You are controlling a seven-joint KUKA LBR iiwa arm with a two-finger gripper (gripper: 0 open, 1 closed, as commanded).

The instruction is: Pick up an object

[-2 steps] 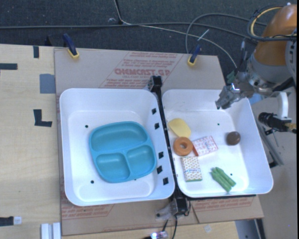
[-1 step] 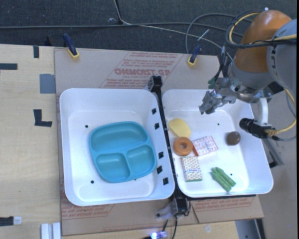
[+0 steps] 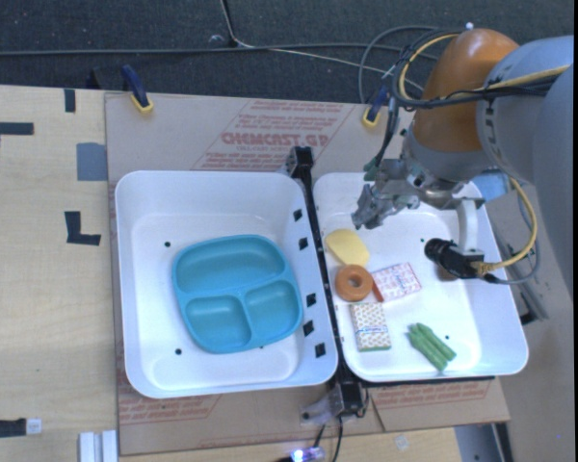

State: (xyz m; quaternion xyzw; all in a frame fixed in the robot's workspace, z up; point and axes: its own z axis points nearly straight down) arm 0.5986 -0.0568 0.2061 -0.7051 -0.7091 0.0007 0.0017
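My gripper (image 3: 369, 214) hangs over the back left part of the right bin (image 3: 491, 354), a little behind and to the right of a pale yellow rounded object (image 3: 347, 246). Nothing shows in its grasp. In front of the yellow object lies a brown ring-shaped doughnut (image 3: 354, 282). A small patterned packet (image 3: 396, 281) lies to the doughnut's right, and a second packet (image 3: 370, 325) lies nearer the front. A green bean-like piece (image 3: 432, 345) rests at the front right.
The left bin (image 3: 135, 210) holds a blue divided plate (image 3: 236, 292). A black clip strip (image 3: 308, 248) runs along the wall between the bins. Both bins sit on a cardboard sheet (image 3: 270, 133) clamped at the back.
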